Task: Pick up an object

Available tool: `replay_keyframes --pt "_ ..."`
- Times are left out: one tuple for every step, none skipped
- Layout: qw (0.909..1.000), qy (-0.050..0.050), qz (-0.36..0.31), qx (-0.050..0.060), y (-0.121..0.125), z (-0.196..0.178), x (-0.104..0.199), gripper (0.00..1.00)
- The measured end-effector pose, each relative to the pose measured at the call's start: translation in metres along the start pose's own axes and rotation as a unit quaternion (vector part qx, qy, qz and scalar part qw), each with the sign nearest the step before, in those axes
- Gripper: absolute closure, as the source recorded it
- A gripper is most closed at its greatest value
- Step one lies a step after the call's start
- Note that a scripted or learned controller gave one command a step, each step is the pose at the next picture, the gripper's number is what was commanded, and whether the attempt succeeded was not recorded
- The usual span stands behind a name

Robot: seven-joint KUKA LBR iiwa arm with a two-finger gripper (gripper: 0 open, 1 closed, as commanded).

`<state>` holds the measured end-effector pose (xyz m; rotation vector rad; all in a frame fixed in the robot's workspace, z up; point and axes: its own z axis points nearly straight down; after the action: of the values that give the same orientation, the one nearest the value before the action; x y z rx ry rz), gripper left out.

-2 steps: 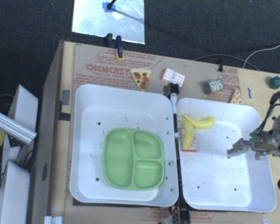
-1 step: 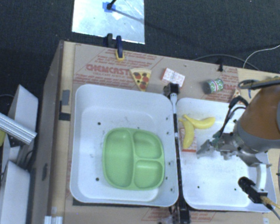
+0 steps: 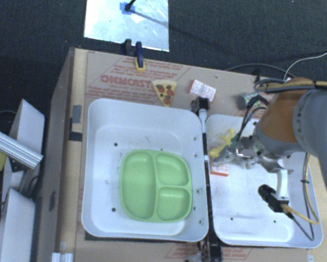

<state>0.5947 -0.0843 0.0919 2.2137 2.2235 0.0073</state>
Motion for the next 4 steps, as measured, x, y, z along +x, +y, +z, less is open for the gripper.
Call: replay_keyframes --pt "1.0 0.001 0.002 0.005 0.067 0.003 -0.017 0.0" --pt "1.0 0.001 0.0 0.007 0.066 -0.008 -0.018 1.0" --pt "1.0 0.0 0.0 0.005 0.067 -0.008 -0.017 0.0" --pt "0.9999 -0.002 0.003 0.013 0.07 0.007 -0.012 0.0"
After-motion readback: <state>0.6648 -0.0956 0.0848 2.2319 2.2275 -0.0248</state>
